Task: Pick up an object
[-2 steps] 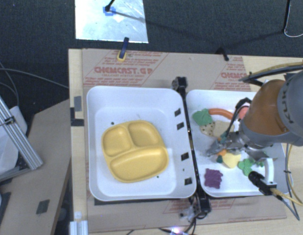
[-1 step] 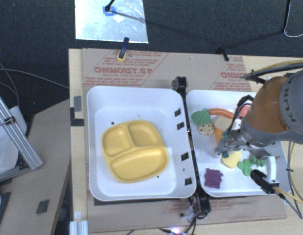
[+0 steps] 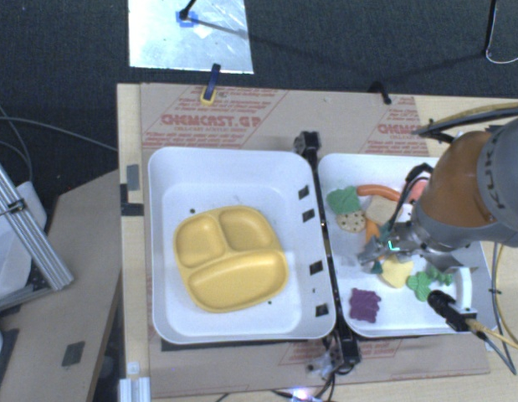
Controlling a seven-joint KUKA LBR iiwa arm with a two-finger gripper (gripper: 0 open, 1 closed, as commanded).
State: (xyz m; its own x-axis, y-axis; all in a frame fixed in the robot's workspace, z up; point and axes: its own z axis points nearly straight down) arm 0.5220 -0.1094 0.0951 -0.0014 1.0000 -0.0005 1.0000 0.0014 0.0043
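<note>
Camera view: gripper [image 3: 377,253] sits low in the right bin [image 3: 342,308], its grip state hidden; I cannot tell. Yellow toy [image 3: 397,273] lies just beside it at 4 o'clock, purple toy [image 3: 365,304] at 6, cookie [image 3: 352,221] at 11.

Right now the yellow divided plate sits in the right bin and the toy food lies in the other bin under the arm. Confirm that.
Wrong on one point: the camera view shows the yellow divided plate in the left bin, not the right one. The toy food, such as the purple piece, does lie in the other bin under the arm.
</note>
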